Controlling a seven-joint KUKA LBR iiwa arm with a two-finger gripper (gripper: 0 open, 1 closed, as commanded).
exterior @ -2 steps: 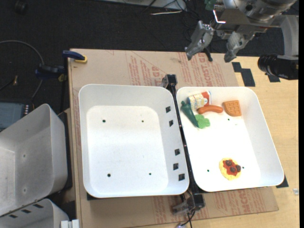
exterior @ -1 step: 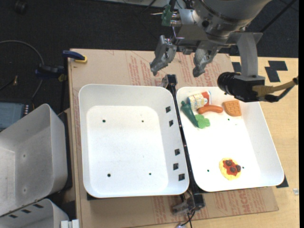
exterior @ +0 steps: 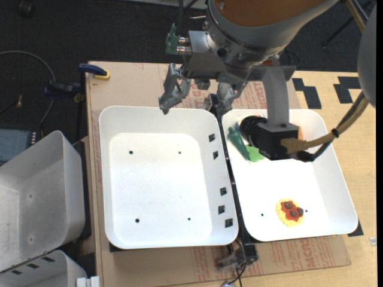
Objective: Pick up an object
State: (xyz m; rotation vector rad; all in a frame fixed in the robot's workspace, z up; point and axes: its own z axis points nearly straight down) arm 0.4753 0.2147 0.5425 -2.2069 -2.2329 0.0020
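My gripper (exterior: 197, 99) hangs over the far rims of the two bins, near where they meet. Its two fingers stand wide apart, one finger (exterior: 172, 95) above the left bin's back edge and the other by the right bin's back left corner, so it is open with nothing between them. A green object (exterior: 246, 147) lies in the right bin (exterior: 335, 178) near its far left side, partly hidden by the arm. A small yellow and red object (exterior: 290, 212) rests near that bin's front edge. The left bin (exterior: 114, 160) is below and left of the gripper.
A grey plastic tub (exterior: 36, 196) stands to the left of the bench. A blue and yellow clamp (exterior: 96, 72) sits at the bench's far left corner. The big arm body covers the far right of the scene.
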